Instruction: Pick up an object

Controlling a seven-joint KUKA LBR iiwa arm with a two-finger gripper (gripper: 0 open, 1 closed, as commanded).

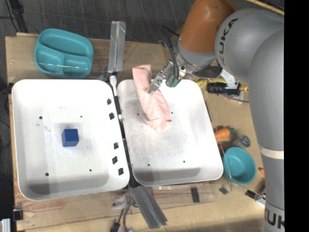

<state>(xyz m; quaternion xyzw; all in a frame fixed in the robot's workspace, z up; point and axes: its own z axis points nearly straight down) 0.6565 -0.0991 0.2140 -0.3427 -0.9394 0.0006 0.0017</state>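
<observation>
One fixed overhead camera, slanting down onto both bins.

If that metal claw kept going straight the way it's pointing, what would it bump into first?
Most likely the pink cloth. The gripper points down and to the view's left, right at the cloth lying in the right bin. It may already touch it; depth is hard to judge from above.

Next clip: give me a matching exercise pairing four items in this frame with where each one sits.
Things:
1. small blue cube
2. pink crumpled cloth
3. teal divided plastic tray
4. small teal bowl

Places:
A. on the bench, right of the right white bin
B. in the left white bin
C. on the bench, behind the left white bin
D. in the right white bin

Pairs: 1-B, 2-D, 3-C, 4-A
</observation>
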